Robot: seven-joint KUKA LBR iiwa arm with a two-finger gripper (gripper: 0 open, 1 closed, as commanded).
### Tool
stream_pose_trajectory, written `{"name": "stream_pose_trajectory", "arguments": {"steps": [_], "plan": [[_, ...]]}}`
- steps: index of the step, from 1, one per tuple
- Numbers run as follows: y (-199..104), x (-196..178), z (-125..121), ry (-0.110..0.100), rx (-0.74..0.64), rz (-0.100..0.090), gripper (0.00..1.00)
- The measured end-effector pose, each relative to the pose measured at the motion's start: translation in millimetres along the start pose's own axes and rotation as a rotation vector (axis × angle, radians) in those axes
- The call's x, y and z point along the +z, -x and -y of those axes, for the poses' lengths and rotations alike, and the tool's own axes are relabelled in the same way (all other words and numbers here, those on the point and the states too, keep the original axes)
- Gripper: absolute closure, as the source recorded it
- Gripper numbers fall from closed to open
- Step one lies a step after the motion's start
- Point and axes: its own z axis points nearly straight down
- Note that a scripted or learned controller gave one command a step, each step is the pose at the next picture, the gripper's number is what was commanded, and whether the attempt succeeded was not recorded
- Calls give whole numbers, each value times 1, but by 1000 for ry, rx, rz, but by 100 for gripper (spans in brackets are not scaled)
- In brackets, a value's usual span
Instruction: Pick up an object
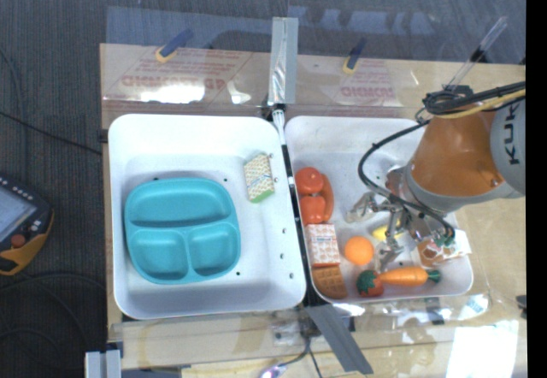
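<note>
Two white bins side by side on a worktop (120,68). In the left bin (145,132): a teal tray (181,229) with three compartments, lying flat toward the left and near side; a small sponge (258,177), yellow-green with a speckled face, just beyond the tray's far right corner, close to the bin's right wall. In the right bin (342,132): a red-orange pepper (313,194) along the left wall; a small red-and-white box (321,245) just near of it; a brown piece (330,283) at the near left corner, touching the box; an orange ball (359,251) right of the box; a carrot (397,278) with a green top lying lengthwise along the near wall, its leafy end pointing left. Reaching in from the right, the arm (457,154), orange band above the wrist, black cables looping over it. Gripper (393,235) low over the right bin, just right of the ball and just beyond the carrot. Fingers' state: cannot tell, too cluttered by metal parts and cables. Beside the gripper on the right, a small red-and-white packet (440,250) against the bin's right wall. Far left, off the worktop, a handheld pendant (19,231) on the dark floor.
</note>
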Motion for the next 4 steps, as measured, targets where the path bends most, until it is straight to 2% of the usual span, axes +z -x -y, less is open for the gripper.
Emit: {"name": "stream_pose_trajectory", "arguments": {"steps": [1,2,3,4], "plan": [[8,-1,-50,-1,-64,3,0],[10,-11,-49,-6,-64,4,100],[49,-151,-118,7,153,-12,100],[140,-91,-139,7,217,-15,100]]}}
